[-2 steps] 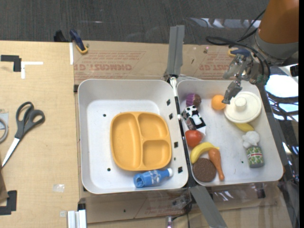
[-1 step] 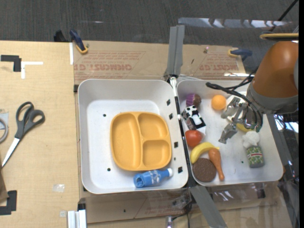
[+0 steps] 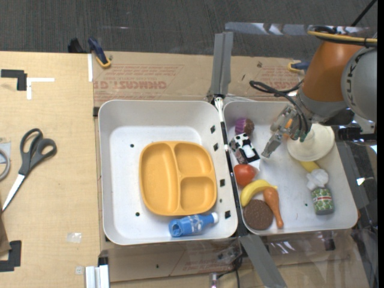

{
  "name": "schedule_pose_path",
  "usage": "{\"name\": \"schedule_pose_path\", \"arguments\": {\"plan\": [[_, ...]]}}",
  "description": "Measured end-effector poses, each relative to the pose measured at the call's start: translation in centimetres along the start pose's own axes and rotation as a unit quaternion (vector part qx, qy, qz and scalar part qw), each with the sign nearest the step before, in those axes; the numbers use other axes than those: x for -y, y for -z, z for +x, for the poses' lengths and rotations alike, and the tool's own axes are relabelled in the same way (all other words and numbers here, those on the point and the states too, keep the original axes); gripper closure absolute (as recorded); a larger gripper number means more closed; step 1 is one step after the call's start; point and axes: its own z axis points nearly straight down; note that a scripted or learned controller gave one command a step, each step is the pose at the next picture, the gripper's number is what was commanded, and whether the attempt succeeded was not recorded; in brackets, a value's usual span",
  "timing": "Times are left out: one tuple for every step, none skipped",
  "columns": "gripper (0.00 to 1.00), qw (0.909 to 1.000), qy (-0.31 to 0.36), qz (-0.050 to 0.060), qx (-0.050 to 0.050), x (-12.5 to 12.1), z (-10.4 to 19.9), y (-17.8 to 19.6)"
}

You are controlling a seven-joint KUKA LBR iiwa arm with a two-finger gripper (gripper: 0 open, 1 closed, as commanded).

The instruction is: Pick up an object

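Several small objects are lying in the right-hand shallow white bin (image 3: 345, 221), and the grey two-finger gripper (image 3: 277, 138) is hanging over the upper middle of that bin, its fingers spread apart with nothing between them. The lower finger is pointing down and to the left, toward a black-and-white patterned toy (image 3: 243, 149) that is sitting just beside the bin's left wall. That toy is lying to the left of the fingertips and slightly lower in the view, near but not touching, so I judge it the likeliest target for a pick (though the task names no particular object). Its long axis seems to be running from upper left to lower right, roughly across the line of the open fingers, which would suit a closing grip if the arm is lowered and shifted leftward.

A small purple round object (image 3: 243, 125) is resting just above the toy, and a red tomato-like ball (image 3: 245, 173) is sitting just below it, so both are crowding the approach. Further down, a yellow banana (image 3: 256, 190), an orange carrot (image 3: 273, 205) and a brown round cookie (image 3: 258, 215) are clustering together. A pale cream dish (image 3: 318, 143) is lying right of the gripper, partly under the wrist. The left bin is holding a yellow divided plastic tray (image 3: 178, 177) and a blue bottle (image 3: 192, 224), well apart from the gripper.
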Motion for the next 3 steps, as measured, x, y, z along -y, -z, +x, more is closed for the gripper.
{"name": "schedule_pose_path", "arguments": {"plan": [[1.00, 1.0000, 0.002, 0.000, 0.003, -0.1, -0.2, 1.1], [1.00, 1.0000, 0.005, 0.000, 0.000, -2.7, 2.9, 12.9], [0.00, 1.0000, 0.005, 0.000, 0.000, -2.7, 2.9, 12.9]]}}
